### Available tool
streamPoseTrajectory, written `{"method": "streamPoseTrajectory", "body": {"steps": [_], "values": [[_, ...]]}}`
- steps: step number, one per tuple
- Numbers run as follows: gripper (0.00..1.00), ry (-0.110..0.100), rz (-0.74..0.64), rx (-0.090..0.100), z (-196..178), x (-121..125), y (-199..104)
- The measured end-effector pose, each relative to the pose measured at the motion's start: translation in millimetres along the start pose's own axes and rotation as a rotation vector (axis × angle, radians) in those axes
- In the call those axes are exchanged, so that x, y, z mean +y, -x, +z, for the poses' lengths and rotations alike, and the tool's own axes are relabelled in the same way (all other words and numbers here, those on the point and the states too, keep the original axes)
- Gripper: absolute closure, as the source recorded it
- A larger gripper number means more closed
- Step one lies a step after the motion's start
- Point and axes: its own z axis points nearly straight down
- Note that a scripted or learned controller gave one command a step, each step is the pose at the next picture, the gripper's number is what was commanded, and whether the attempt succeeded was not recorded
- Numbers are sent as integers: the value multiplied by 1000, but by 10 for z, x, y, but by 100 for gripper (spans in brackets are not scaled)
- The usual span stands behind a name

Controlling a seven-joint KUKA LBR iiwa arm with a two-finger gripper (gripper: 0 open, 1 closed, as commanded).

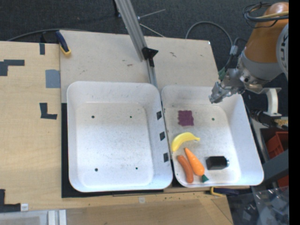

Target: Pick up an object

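Approach step — nothing has been gripped.

The claw [218,96] is seen at the far edge of the right bin [243,125]; how wide it stands cannot be told. Nearest below it lies the purple block [186,118]; farther off are the banana [183,140], two carrots [191,164] and a black block [217,162]. Judged next — one thing is to be chosen, the claw centred above and lowered.

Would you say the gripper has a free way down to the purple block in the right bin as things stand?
Probably yes. The gripper hangs over the right bin's far edge, and the purple block lies apart from the banana, with bare floor around it and nothing over it.
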Motion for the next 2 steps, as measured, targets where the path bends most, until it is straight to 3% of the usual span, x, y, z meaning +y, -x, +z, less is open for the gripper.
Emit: {"method": "streamPoseTrajectory", "body": {"steps": [2], "values": [[100, -8, -5, 3, 253, 99, -1090]]}}
